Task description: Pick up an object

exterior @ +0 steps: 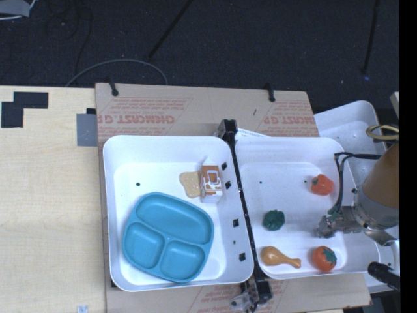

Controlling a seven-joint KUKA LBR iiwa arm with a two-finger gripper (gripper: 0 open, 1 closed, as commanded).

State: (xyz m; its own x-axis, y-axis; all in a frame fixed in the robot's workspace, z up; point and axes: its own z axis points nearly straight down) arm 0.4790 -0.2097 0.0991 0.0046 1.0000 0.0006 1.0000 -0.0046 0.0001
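Camera view: gripper [332,225] low over the right bin [287,156] at its 4 o'clock edge, claw state cannot tell. Nothing visibly held. Tomato [324,258] just below at 6, second tomato [321,185] at 12, broccoli [273,220] at 9, drumstick [280,257] at 8. Left bin [124,155]: blue divided plate [168,237], small carton [210,182].

Arm [384,188] reaching from right (orange band visible), tool [333,225] lowered.

one fixed camera above the bench, looking down at a slant, far enough to take in both white bins: left bin [114,175], right bin [280,154]; arm [384,188] enters from right.
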